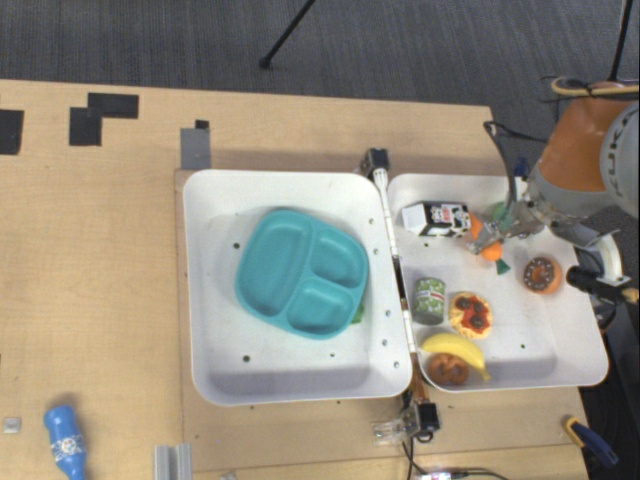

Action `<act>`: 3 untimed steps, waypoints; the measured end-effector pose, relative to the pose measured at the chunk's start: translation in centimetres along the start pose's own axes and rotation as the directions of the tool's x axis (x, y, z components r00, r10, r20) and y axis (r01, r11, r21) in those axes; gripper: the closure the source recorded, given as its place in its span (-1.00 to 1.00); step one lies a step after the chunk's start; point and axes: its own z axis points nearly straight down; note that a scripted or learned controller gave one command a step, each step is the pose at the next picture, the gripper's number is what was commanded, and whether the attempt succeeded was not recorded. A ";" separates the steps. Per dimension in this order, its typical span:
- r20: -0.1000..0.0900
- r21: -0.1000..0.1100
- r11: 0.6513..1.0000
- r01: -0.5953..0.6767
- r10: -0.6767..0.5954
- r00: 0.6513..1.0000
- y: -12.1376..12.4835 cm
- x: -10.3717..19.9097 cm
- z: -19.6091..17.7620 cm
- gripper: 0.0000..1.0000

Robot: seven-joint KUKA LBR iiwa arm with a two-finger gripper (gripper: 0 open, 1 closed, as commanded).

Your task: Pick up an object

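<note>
My gripper (503,224) reaches in from the right and hangs low over the back of the right bin (560,353). Directly under its tip lies a small orange carrot-like toy (487,245) with a green end. I cannot make out whether the gripper touches the toy. Just left of it rests a black-and-white carton (436,218) on its side. To the right lies a round brown donut (541,274). A green can (430,299), a small pizza-like piece (471,314), a banana (455,348) and a brown round item (447,370) sit toward the bin's front left.
The left bin (215,358) holds a teal divided plate (302,272). A blue bottle (65,440) lies on the bench at the front left. The ridge (392,258) between the bins runs just left of the carton.
</note>
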 end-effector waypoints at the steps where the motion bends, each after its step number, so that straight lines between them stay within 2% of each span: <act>1: -0.003 0.004 1.000 0.000 0.000 1.000 -0.1 0.0 0.1 -1.00; 2: 0.001 -0.002 1.000 0.001 -0.001 1.000 0.1 0.0 -1.1 1.00; 3: 0.001 -0.002 1.000 0.001 -0.001 1.000 0.1 0.0 -1.0 -1.00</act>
